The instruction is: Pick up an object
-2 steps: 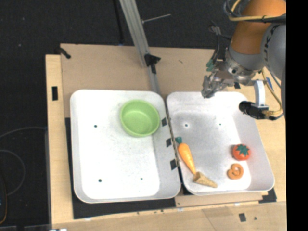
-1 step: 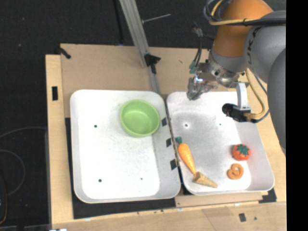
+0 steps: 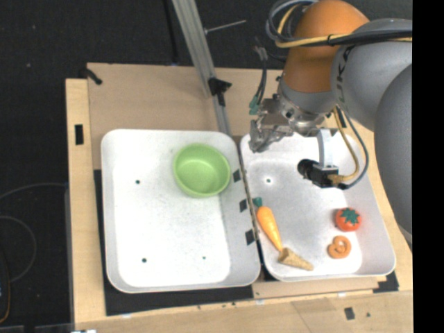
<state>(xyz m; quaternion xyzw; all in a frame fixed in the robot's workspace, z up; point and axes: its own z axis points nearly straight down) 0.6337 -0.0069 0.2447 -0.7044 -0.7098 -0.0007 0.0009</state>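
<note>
Pincer [image 3: 258,143] is seen over the far left corner of the right bin [image 3: 305,186]; whether it is apart or together cannot be told. Carrot [image 3: 268,226] is found nearer the camera, along that bin's left wall, well apart from the pincer. Its long axis is laid slantwise, green top toward the pincer, tip toward a cone [image 3: 296,259] at the near edge. A tomato [image 3: 348,218] and a pretzel [image 3: 339,247] are noted to the right. A green bowl [image 3: 201,170] is set in the left bin [image 3: 139,220].

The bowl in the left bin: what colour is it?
Light green; the bowl shows clearly in the camera view.
</note>
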